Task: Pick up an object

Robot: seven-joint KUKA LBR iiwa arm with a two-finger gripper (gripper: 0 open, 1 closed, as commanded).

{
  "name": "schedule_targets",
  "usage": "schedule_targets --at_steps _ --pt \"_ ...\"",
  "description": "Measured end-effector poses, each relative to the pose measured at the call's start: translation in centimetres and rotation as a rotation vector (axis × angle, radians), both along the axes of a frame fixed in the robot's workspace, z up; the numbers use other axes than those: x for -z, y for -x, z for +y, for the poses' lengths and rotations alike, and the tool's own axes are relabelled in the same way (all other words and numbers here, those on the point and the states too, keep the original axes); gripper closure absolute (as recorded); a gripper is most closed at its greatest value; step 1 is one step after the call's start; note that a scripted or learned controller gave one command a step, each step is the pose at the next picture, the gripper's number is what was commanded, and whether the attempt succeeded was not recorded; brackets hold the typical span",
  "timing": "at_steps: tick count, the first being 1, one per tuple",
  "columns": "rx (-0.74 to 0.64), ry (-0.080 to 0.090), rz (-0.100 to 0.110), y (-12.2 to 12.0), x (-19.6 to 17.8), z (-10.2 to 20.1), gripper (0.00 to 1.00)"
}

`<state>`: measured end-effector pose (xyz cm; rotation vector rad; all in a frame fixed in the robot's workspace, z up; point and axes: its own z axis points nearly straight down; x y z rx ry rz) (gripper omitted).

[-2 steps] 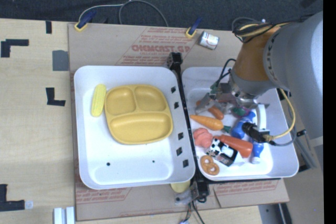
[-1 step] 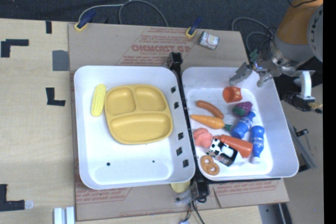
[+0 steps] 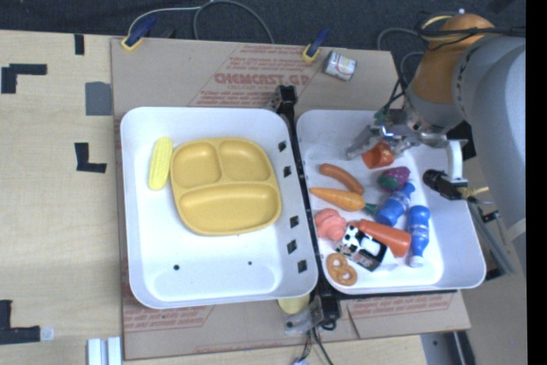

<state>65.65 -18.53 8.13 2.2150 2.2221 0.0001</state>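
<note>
My gripper [image 3: 377,143] hangs low over the upper part of the right bin [image 3: 461,265]. A small orange-red toy [image 3: 377,156] lies right under its tip, touching it or nearly so. Below that the bin holds a brown sausage [image 3: 341,177], an orange carrot [image 3: 338,198], a purple piece [image 3: 394,179], two blue bottles [image 3: 392,208] [image 3: 418,233], a pink piece [image 3: 331,223], a red-orange stick [image 3: 386,236], a black-and-white toy [image 3: 364,251] and a pretzel [image 3: 341,270].
The left bin [image 3: 154,269] holds a yellow divided plate [image 3: 226,185] and a yellow corn cob [image 3: 159,162] beside it. A small silver object [image 3: 340,64] lies on the cardboard behind the bins. The arm's grey body [image 3: 500,124] overhangs the right bin's right side.
</note>
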Motion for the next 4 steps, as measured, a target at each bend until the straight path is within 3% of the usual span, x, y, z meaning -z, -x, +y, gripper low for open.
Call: schedule_targets --at_steps 1,2,3,4 --pt "-0.001 0.002 -0.001 -0.1 -1.6 0.0 1.00" --pt "0.001 -0.003 0.002 -1.2 -5.7 2.8 1.00" --pt "-0.002 -0.004 0.002 0.5 -13.3 10.5 1.00" --pt "-0.002 -0.005 0.004 4.4 -16.7 15.3 1.00"
